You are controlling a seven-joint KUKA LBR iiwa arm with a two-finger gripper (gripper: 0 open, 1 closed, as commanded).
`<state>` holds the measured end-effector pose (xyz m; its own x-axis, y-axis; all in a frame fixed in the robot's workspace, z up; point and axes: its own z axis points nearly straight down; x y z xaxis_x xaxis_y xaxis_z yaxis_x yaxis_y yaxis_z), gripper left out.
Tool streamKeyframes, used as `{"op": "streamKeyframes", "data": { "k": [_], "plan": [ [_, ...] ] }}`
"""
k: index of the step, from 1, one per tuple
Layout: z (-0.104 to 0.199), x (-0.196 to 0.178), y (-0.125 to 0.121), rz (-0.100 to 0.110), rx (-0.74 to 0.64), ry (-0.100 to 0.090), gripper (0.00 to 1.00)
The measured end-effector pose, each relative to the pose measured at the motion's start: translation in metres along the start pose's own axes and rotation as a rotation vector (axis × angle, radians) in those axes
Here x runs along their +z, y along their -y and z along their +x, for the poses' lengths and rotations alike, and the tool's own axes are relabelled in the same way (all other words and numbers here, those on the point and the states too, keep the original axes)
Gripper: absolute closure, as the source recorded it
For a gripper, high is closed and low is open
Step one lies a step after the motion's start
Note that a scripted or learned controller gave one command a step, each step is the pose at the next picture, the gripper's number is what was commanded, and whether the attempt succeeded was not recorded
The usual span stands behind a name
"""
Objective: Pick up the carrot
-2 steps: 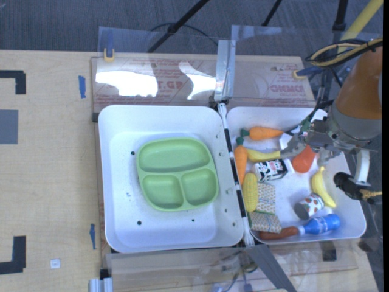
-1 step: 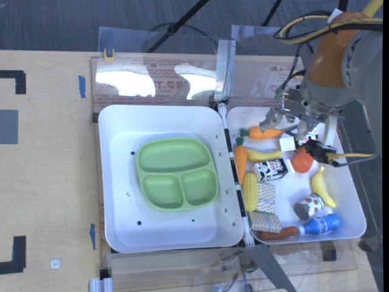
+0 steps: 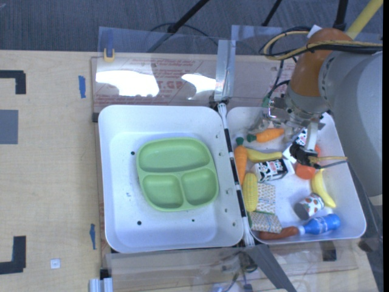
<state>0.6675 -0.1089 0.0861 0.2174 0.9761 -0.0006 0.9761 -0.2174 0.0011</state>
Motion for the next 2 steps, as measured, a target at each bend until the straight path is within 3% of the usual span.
{"op": "streamKeyframes", "data": {
  "k": [1, 2],
  "plan": [
    [0.001, -0.009, 0.001, 0.005, -0.002, 0.002, 1.0],
    [0.021, -0.099, 0.005, -0.002, -0.216, 0.0, 1.0]
  ]
}}
